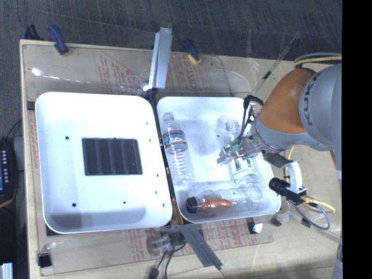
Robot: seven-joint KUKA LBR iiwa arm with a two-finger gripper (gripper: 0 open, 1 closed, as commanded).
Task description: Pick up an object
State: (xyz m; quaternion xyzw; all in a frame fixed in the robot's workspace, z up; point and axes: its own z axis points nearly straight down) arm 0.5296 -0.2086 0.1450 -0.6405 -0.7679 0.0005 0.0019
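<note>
The right bin (203,112) holds several clear plastic bottles. One with a blue and red label (177,150) lies along the bin's left wall. Across the front lies a black-capped bottle (224,203) with amber liquid. A bottle with a green label (245,168) lies near the right wall, and a crumpled clear one (228,127) sits behind it. My gripper (232,154) hangs low over the right side of this bin, right at the green-label bottle's upper end. The wrist hides how it meets the bottle.
The left bin (58,121) holds a flat black ribbed block (111,156). A metal post (160,57) stands behind the seam between the bins. Blue clamps (57,38) grip the bench's back edge. Cables (308,205) trail by the right bin's front right corner.
</note>
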